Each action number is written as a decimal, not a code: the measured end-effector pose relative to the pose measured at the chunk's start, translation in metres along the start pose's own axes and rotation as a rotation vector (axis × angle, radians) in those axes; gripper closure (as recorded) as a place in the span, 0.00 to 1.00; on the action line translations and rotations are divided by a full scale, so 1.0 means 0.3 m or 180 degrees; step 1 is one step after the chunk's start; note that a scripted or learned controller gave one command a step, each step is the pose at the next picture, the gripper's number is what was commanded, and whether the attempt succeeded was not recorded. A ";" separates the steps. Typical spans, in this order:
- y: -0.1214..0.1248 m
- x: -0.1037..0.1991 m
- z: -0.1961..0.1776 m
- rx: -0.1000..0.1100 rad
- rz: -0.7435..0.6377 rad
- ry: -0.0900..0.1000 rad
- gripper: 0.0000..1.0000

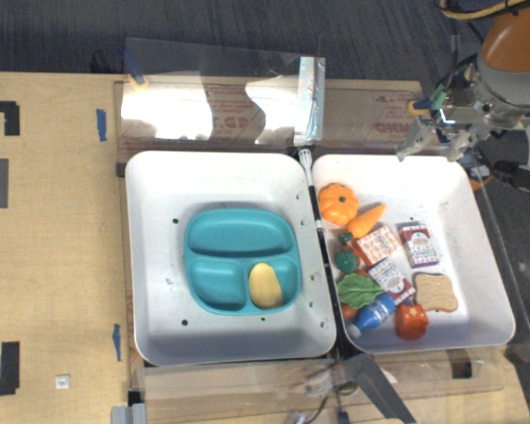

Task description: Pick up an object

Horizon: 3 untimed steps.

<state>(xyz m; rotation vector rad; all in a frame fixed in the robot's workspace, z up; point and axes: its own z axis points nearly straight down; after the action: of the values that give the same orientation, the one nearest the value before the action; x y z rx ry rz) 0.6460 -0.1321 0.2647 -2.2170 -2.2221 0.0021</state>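
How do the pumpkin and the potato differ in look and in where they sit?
The pumpkin is orange, round and ribbed, with a green stem; the potato is pale yellow, smooth and oval. The pumpkin lies in the right bin, touching the carrot; the potato lies alone in a compartment of the teal tray in the left bin. Both are small toy foods, and the gripper touches neither.

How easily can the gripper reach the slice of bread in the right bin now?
Probably yes. The gripper sits above the right bin's far rim, and the slice of bread lies uncovered from above, though the red tomato touches its near-left side.
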 end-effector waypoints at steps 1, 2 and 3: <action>0.051 0.088 0.344 0.0022 -0.0173 0.0003 0.00; -0.010 0.092 0.490 -0.0071 -0.0365 -0.0018 0.00; -0.168 0.057 0.594 -0.0030 -0.0119 -0.0005 0.00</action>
<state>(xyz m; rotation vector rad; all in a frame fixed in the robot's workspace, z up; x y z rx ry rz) 0.5952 -0.1149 0.0866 -2.1803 -2.2688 -0.0066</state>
